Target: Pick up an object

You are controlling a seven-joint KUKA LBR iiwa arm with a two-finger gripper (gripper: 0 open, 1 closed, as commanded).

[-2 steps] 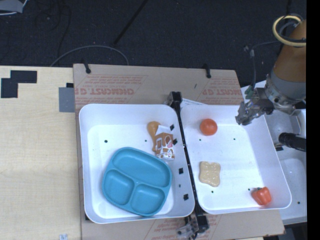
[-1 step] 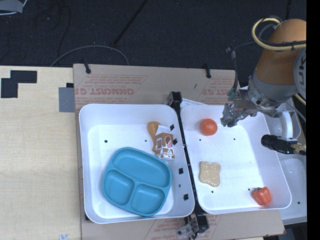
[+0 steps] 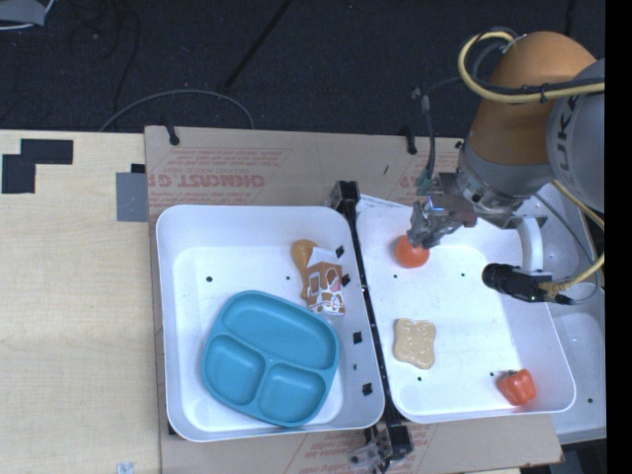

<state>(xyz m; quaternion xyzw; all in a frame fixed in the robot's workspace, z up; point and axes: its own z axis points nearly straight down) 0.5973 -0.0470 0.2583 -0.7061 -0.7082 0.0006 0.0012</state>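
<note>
A round orange-red tomato lies near the far left corner of the right bin. My gripper hangs directly over its upper right side, touching or nearly touching it; the gripper's tip is dark and blurred against the tomato. A beige toast slice rests in the middle of the same bin. At the near right corner lies a red-orange pepper.
The left bin holds a blue divided plate, a brown drumstick and a small patterned carton. A black divider runs between the bins. A black fitting sticks out over the right bin's right side.
</note>
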